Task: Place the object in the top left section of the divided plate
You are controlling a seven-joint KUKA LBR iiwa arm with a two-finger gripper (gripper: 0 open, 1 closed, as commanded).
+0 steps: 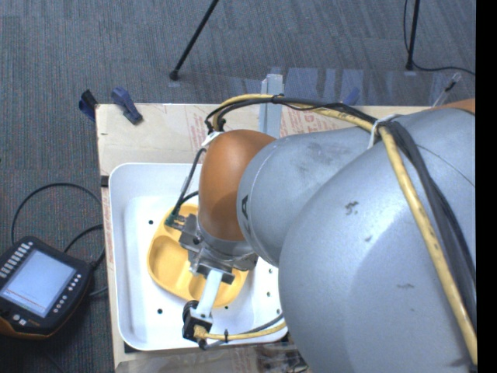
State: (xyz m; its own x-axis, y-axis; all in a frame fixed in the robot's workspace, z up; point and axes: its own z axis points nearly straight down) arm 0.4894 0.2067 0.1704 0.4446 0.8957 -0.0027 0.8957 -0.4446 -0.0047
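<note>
Progress is hard to judge, because the arm (349,231) covers the right of the bench and much of the left white bin (128,208). We see the yellow divided plate (169,256) lying in that bin, with the gripper (216,269) low over the plate's right part, close to its middle. Whether the gripper is open or closed, and whether it has hold of anything, we cannot tell from this angle. Where the object is we cannot tell either, since the wrist (225,193) hides whatever lies beneath it. The strip of the far-left section (172,212) that we can see is bare yellow. We therefore judge the placing unconfirmed: either a release is happening there now, or the carry is not yet done.
</note>
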